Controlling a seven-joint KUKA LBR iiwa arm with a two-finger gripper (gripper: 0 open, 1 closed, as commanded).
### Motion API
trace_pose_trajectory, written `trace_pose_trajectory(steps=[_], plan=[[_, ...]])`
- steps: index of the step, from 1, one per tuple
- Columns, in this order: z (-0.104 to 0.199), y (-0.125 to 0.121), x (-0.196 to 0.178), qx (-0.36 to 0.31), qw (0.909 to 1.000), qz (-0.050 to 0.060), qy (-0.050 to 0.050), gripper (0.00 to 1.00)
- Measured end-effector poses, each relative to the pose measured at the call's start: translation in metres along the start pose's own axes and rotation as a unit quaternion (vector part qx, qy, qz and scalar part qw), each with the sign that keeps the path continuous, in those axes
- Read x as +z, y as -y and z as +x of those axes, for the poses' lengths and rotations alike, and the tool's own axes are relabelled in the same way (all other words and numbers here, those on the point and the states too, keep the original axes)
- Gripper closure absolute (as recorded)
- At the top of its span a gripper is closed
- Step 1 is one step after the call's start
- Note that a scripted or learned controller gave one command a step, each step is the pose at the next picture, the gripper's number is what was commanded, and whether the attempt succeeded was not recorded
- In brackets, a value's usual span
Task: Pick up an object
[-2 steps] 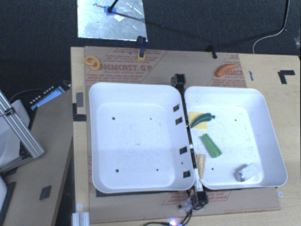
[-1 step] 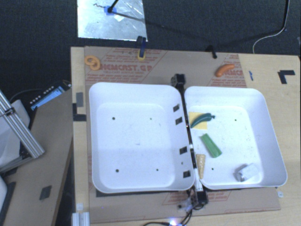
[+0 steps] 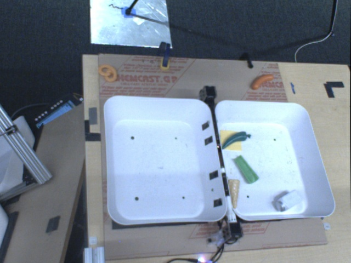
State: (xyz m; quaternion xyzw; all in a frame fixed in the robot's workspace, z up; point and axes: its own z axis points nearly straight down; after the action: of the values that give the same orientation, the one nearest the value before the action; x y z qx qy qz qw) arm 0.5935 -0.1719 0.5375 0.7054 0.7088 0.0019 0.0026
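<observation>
White right bin [image 3: 285,147] holds green stick [image 3: 246,169] mid-floor, tan cone [image 3: 234,190] tight against the divider wall, grey block [image 3: 285,200] near the rim, so wall-side grabs risk clipping or slipping; gripper state and offsets: cannot tell.

Slanted overhead view of both bins [image 3: 164,106]

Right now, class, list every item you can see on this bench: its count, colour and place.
Bins: two, white, side by side on the bench.
Yellow wedge: one, upper left of right bin, under a dark green piece.
Green stick: one, middle left of right bin.
Cone: one, tan, right bin's lower left edge.
Grey-white block: one, right bin's lower right.
Ring: one, orange, on the bench behind left bin.
Sausage shape: one, orange, behind right bin.
</observation>
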Motion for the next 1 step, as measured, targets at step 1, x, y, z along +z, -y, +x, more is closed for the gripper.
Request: trace_pose_trajectory(steps=[1], plan=[[0.0203, 0.0009, 0.0022, 0.0, 1.0, 0.001, 0.0, 1.0]])
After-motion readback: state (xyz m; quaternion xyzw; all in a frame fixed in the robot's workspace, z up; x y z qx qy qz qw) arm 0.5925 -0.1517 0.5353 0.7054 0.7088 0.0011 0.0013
